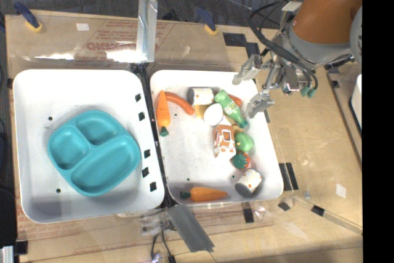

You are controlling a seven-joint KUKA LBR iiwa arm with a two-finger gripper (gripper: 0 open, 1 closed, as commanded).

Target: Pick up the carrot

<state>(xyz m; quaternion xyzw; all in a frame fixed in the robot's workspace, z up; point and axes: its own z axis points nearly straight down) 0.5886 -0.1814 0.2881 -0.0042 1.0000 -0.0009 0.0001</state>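
Observation:
Two carrots lie in the right bin (184, 160). One orange carrot (162, 111) with a green tip sits near the bin's left wall, pointing toward me. A second carrot (207, 194) lies along the near edge. My gripper (252, 89) hangs above the bin's far right corner, fingers spread apart with nothing between them, one fingertip (244, 72) over the rim and the other (258, 105) beside a green bottle (231, 108).
Around the bottle the right bin also holds a red-orange pepper (180, 102), white cups (213, 113), a snack box (224, 140), a green fruit (244, 143) and a can (249, 182). A teal divided plate (92, 151) sits in the left bin.

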